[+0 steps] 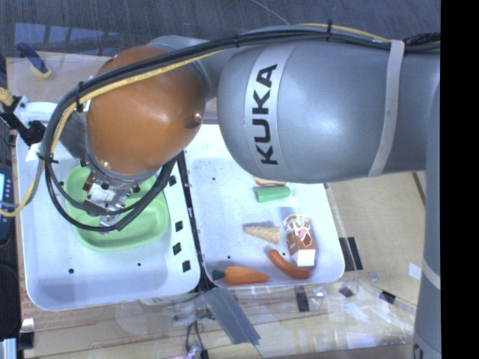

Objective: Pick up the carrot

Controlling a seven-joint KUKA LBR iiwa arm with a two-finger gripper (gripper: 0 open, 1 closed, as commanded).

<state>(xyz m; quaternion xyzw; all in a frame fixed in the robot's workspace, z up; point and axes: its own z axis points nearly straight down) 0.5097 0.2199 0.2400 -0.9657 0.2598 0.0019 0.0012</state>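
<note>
The carrot (241,276), orange with a green top, lies at the front edge of the right bin (224,200). My arm reaches across from the right, its orange wrist band (142,114) hanging over the left bin (97,275). The gripper (105,200) points down from under the band, just above a light green plate (146,226) in the left bin. It is well to the left of the carrot, with the bin divider between them.
In the right bin lie a green block (271,193), a waffle cone (263,232), a small milk carton (299,240) and a sausage (288,266). Black cables (67,208) loop beside the gripper. The grey arm covers the back of both bins.
</note>
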